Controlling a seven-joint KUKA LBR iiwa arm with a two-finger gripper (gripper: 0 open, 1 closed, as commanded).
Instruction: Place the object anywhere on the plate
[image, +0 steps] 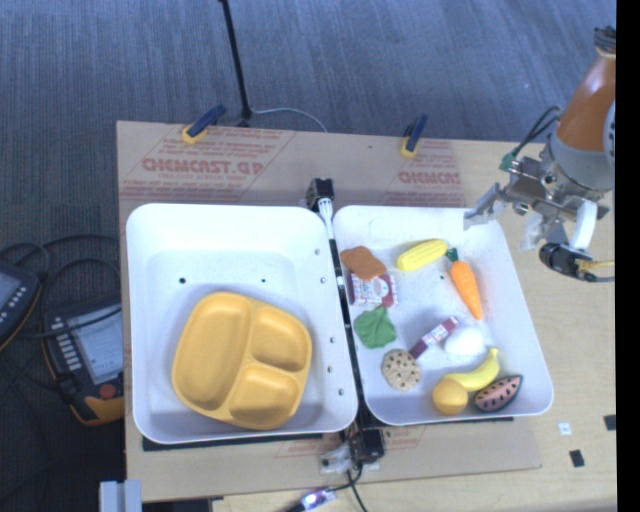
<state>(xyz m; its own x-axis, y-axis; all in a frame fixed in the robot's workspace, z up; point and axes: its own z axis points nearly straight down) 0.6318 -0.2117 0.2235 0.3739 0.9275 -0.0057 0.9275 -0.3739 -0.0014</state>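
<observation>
A yellow divided plate lies in the left white bin. The right white bin holds several toy foods: a corn cob, a carrot, a brown toast piece, a red-and-white packet, a green leaf, a cookie, a white egg, a banana and a watermelon slice. My gripper hangs over the right bin's far right corner, above and to the right of the corn, with nothing visibly in it.
A black divider rail runs between the two bins. Blue-and-yellow clamps hold the cardboard sheet at the back. A cable and a black pole rise at the back left. A control pendant sits off the bench at left.
</observation>
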